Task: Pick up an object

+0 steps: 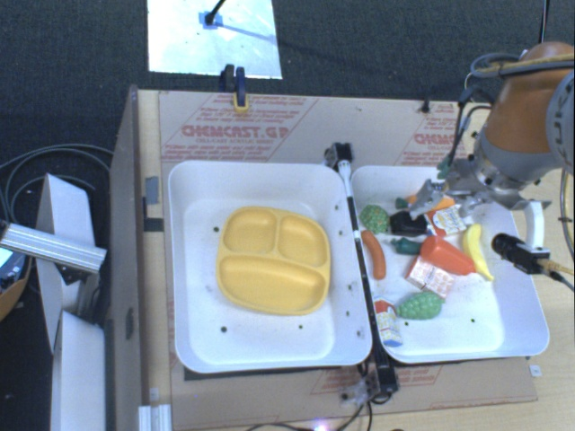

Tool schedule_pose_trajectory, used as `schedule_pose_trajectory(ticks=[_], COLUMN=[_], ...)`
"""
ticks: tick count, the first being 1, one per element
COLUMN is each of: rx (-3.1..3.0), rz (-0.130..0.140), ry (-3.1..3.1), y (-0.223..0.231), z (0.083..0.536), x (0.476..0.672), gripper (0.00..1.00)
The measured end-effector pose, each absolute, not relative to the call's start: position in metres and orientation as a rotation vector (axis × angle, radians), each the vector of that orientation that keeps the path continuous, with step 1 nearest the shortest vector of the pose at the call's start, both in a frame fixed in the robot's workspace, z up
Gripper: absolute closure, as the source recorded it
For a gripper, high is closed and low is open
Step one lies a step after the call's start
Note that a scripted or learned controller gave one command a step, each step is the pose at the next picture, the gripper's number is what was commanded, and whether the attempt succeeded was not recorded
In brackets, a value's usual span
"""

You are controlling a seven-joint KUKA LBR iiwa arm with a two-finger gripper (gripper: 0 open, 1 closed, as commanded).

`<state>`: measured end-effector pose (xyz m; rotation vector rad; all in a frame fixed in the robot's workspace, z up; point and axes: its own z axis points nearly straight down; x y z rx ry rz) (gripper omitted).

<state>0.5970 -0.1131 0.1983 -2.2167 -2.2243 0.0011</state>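
Above the counter [269, 119], the grey-and-orange arm [530, 106] reaches over the right bin [521, 330], its end effector [440, 196] low among toy foods; whether it is parted or closed cannot be told. A clean pick likely means centring on one isolated piece, such as the banana [476, 251], before closing.

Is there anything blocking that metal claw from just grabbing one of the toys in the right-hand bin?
Nothing visible blocks it. The tool hangs over the toy pile in the right bin, by the red piece and banana.
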Motion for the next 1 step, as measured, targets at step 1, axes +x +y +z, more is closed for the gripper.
schedule_pose_trajectory(ticks=[1], rx=[-2.228], rz=[-0.004], ry=[-2.229], y=[-0.1076], z=[0.0862], x=[0.5904], gripper=[0.0])
